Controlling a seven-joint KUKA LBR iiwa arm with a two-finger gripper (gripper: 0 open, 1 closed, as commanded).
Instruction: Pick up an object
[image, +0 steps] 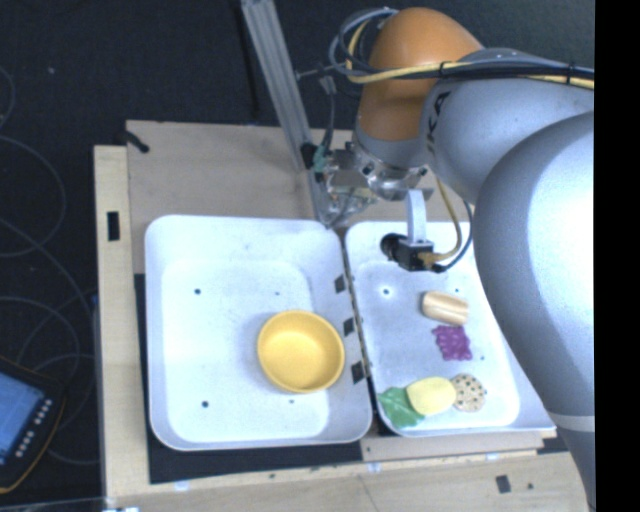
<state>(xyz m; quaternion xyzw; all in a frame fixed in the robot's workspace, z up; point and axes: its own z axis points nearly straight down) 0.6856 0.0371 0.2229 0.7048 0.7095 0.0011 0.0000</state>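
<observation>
A yellow bowl (300, 352) sits upright in the left bin (180, 300), towards its right side. The right bin (500, 400) holds a tan roll (445, 306), a purple bunch of grapes (453, 343), a yellow lump (431, 394), a green leaf-shaped piece (397, 406) and a speckled round cookie (467, 392). My gripper (338, 208) hangs below the orange band, over the far end of the divider between the two bins. It is well away from all these objects, and nothing shows in its grasp.
A white strap with a black block (407, 250) hangs from the wrist over the far part of the right bin. A slanted metal rail (280, 90) rises behind the bins. The bulky grey arm covers the right side.
</observation>
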